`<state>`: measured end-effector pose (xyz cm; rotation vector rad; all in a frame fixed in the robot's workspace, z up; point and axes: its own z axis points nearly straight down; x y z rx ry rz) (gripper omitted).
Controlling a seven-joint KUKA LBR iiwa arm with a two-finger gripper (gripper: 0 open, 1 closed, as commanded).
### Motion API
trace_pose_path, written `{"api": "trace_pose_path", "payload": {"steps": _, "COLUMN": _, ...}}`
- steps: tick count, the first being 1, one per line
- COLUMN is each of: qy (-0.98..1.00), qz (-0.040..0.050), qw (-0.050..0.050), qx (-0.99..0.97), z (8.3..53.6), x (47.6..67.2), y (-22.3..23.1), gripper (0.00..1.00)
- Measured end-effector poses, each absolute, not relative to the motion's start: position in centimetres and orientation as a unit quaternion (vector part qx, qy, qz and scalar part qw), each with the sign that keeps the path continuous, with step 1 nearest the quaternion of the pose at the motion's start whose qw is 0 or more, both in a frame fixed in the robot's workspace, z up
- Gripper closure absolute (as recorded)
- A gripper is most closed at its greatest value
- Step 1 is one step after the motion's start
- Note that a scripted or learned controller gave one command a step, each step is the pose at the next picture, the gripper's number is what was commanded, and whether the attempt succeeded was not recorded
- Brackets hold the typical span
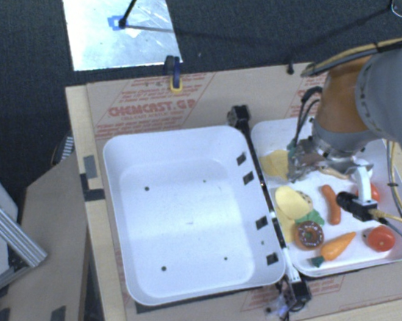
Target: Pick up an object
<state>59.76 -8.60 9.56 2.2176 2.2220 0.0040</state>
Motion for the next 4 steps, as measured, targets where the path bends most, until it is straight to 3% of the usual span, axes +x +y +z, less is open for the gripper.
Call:
{"api": "trace_pose_path", "payload": {"steps": 1, "qy": 0.710, "qz": 0.0050, "qw": 0.007, "qx": 0.704, "z": 19.2, "x": 66.6, "y": -7.9, "gripper": 1.00}}
{"api": "trace_pose_path", "payload": {"steps": 2, "qy": 0.711, "qz": 0.0037, "qw": 0.001, "qx": 0.703, "z": 23.0, "x": 67.0, "y": -1.3, "gripper": 1.00}}
{"api": "trace_pose_path", "payload": {"steps": 3, "qy": 0.711, "qz": -0.0017, "qw": -0.005, "qx": 0.703, "z": 18.1, "x": 59.7, "y": 5.6, "gripper": 1.00}}
{"api": "trace_pose_path", "payload": {"steps": 4, "qy": 0.711, "qz": 0.0027, "qw": 0.000, "qx": 0.703, "z": 20.9, "x": 60.9, "y": 12.1, "gripper": 1.00}}
